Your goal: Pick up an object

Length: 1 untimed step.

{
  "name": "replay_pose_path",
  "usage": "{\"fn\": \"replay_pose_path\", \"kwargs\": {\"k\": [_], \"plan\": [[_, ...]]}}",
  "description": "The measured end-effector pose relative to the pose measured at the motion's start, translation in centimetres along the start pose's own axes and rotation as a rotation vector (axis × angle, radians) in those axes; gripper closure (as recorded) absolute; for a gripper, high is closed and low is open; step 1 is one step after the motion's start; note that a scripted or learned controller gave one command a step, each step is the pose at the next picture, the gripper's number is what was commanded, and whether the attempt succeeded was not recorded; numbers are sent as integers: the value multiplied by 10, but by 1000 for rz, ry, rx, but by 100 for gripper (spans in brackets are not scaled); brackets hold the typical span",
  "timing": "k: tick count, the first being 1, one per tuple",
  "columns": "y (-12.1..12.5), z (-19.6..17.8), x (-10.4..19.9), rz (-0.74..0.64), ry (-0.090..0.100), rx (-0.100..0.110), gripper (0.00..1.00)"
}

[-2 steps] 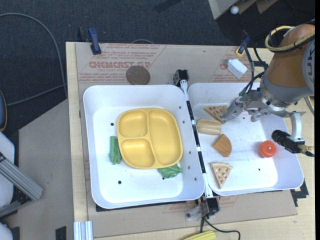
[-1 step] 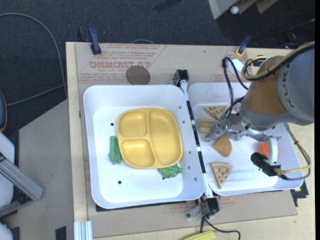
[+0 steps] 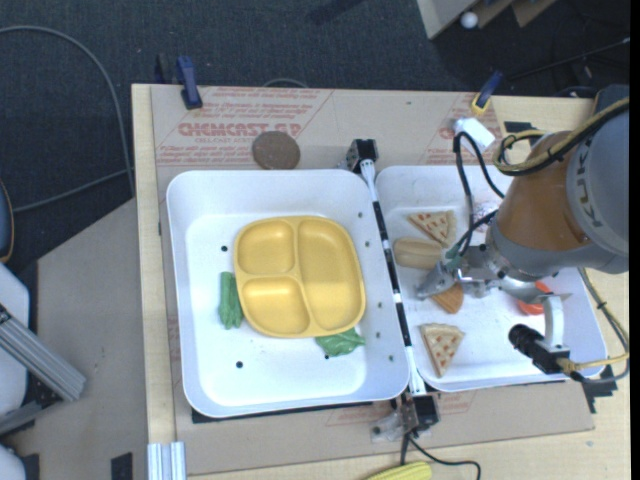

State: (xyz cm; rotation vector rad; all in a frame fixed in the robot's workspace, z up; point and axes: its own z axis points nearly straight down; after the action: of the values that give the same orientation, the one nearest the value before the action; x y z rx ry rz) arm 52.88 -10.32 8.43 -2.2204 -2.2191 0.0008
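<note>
My gripper [image 3: 441, 280] is down in the right bin [image 3: 500, 373], near its left wall, with the orange-banded wrist [image 3: 540, 218] above it. Its tip sits on or just above a small orange-brown piece [image 3: 449, 299], and I cannot tell if they touch. A tan bread roll [image 3: 413, 253] lies just to the gripper's left. One triangular sandwich slice [image 3: 432, 225] rests at the back of this bin and another [image 3: 441, 345] at the front. A small red-orange item [image 3: 531, 307] shows beneath the arm on the right.
The left bin [image 3: 195, 268] holds a yellow divided plate [image 3: 298, 275], a green pod [image 3: 230, 300] at the plate's left and a green leaf [image 3: 342, 344] at its front. A brown disc [image 3: 276, 151] lies on the cardboard behind the bins. Cables [image 3: 470, 168] loop near the wrist.
</note>
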Motion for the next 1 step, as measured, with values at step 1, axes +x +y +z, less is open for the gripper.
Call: {"fn": "replay_pose_path", "kwargs": {"k": [1], "plan": [[0,-10,1,0,0,-2,100]]}}
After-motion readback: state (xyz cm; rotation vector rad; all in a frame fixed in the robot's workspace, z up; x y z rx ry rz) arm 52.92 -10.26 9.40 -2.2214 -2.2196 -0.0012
